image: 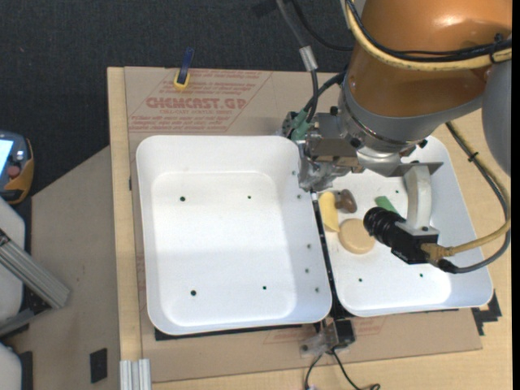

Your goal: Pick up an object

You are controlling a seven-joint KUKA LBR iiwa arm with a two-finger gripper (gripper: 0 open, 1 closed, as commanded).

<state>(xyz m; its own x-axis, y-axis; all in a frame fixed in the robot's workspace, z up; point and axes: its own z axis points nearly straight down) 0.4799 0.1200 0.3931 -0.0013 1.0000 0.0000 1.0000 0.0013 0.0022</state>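
Observation:
My gripper (pixel 315 171) hangs low over the far left corner of the right bin (pixel 455 287), close to the wall between the two bins. Just in front of it lies a pale yellow oblong piece (pixel 328 212), with a small brown object (pixel 347 201) beside it. A round tan disc (pixel 355 238) lies a little nearer the front. Farther right are a green piece (pixel 385 205) and a curved whitish-grey object (pixel 418 195). The arm's large orange and grey body hides the far part of this bin.
The left bin (pixel 162 242) stands beside the right one, their walls touching. Both rest on a cardboard sheet (pixel 203 100), where a small blue and yellow item (pixel 184 70) lies near the far edge.

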